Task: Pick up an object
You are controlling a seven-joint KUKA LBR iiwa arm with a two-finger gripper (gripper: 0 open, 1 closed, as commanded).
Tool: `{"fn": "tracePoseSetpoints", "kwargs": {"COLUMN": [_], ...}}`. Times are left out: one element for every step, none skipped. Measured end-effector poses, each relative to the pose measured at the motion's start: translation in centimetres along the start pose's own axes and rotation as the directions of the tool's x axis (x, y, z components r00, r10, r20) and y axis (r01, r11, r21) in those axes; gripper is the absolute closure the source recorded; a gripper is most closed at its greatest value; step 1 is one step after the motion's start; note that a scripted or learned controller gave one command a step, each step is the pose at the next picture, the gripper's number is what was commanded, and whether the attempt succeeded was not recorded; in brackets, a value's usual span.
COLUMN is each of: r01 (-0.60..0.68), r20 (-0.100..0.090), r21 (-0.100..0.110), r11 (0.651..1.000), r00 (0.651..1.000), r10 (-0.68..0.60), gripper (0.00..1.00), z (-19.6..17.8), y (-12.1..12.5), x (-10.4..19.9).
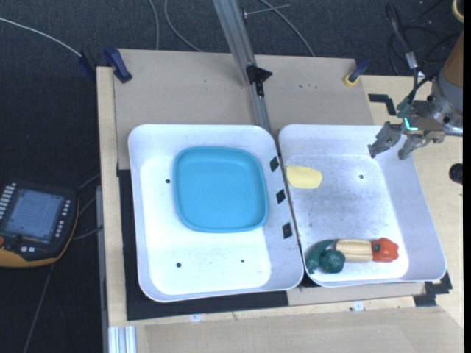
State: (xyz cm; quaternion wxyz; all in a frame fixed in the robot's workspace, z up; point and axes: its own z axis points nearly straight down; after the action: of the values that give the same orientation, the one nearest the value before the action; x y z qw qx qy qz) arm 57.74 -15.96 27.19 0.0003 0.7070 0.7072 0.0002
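The right bin [346, 197] holds a pale yellow lemon-like piece [303, 176] near its upper left corner. Along its front wall lie a dark green object [326, 259], a tan cylinder [353, 251] and a red object [385, 250], side by side and touching. My gripper [393, 145] hangs over the right bin's upper right corner, fingers spread apart and open, with nothing between them. It is well away from all the objects.
The left bin [151, 263] carries a blue square plate [220, 189]. A metal pole [237, 31] slants down to the gap between the bins. Blue and yellow clamps sit at the board's back corners. A handheld pendant [33, 219] lies off the bench at left.
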Motion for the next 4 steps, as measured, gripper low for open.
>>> {"fn": "tracePoseSetpoints", "kwargs": {"r01": [0.0, 0.0, 0.0, 0.0], "r20": [0.0, -0.001, -0.001, -0.001], "r21": [0.0, 0.004, 0.004, 0.004], "r11": [1.0, 1.0, 1.0, 1.0], "r00": [1.0, 1.0, 1.0, 1.0], "r10": [0.0, 0.0, 0.0, 0.0], "gripper": [0.0, 0.0, 0.0, 0.0], "z": [0.0, 4.4, 8.6, 12.8], "y": [0.0, -0.6, -0.7, -1.0], "x": [0.0, 0.4, 0.3, 0.4]}}
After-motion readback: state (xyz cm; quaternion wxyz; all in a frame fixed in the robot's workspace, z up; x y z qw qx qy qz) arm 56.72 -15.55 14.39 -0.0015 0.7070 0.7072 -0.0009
